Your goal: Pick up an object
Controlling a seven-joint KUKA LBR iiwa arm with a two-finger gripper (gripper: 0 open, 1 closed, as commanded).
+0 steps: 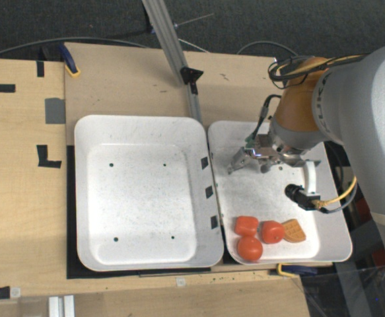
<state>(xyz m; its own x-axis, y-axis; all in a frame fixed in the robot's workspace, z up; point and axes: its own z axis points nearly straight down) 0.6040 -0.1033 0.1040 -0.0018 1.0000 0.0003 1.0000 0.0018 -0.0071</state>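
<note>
Left bin (86, 177): shallow, white, only small dark dots on its floor
Right bin (235, 197): shallow, white; holds four small objects clustered at its near edge
Red objects: three; one (246, 225) and a second (271, 232) side by side, the third (249, 248) just below them, all touching or nearly so
Orange piece (294, 230): one; flat, tan-orange, just right of the red group
Gripper (245, 162): over the far half of the right bin, well apart from the cluster; fingers spread, pointing left, nothing between them
Arm (337, 104): grey, orange band above the wrist; reaches in from the right
</note>
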